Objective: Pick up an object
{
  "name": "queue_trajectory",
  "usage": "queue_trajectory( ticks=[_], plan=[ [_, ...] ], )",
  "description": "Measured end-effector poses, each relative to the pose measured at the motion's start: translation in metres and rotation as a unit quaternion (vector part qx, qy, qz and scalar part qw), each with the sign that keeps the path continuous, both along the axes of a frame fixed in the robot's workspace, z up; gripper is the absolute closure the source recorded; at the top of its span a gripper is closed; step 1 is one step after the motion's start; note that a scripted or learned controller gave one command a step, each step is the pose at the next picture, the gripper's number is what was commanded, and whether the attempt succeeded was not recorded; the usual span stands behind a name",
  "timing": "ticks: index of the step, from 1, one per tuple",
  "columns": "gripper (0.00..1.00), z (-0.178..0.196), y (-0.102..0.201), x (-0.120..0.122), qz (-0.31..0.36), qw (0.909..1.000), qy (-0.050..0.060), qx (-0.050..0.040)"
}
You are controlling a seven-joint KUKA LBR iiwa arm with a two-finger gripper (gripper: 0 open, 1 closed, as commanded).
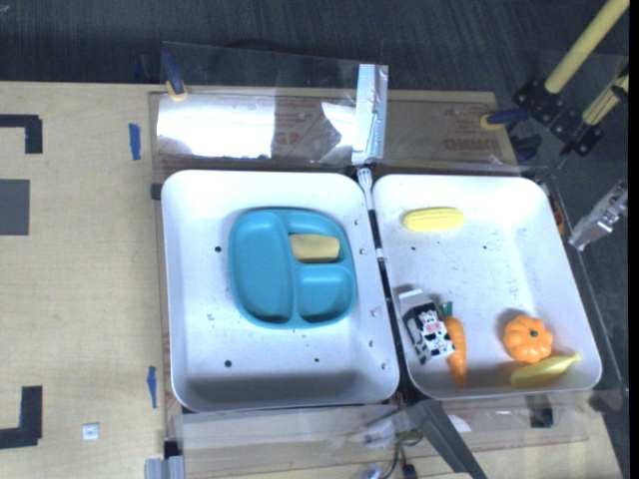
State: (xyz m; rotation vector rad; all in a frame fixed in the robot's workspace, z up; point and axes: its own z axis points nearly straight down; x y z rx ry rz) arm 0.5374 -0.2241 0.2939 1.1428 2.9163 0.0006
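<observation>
A pale wooden bench (80, 297) carries two white bins side by side, with dark carpet (300, 8) beyond its far edge. Black corner marks (25, 133) and bits of blue tape (134, 140) sit on the bare left part of the bench. A clear sheet (270, 108) stands along the bins' far edge. The reddish print behind it is too blurred to read.

The left bin (190, 267) holds a blue divided plate (265, 267) at its middle, with a yellow piece (316, 248) in the far right compartment. There is open floor all round the plate.

In the right bin (499, 257), a corn cob (433, 220) lies near the far edge, well apart from the rest. A black-and-white cow toy (429, 332) touches a carrot (456, 352) by the near left corner. A pumpkin (527, 337) sits just beside a banana (544, 369) at the near right corner. The bin's middle is bare.

A yellow pole (589, 33) slants past the bench's far right corner.
</observation>
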Motion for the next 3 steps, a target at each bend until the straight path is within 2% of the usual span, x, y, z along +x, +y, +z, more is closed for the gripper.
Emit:
queue_trajectory(
  ticks=[1,2,3],
  plan=[
    [1.00,0.000,0.039,0.004,0.071,0.9974,0.004,0.0012],
    [1.00,-0.036,0.077,0.039,0.164,0.9865,0.005,0.0019],
    [1.00,-0.031,0.093,0.095,0.361,0.9326,0.000,-0.0015]
  ],
)
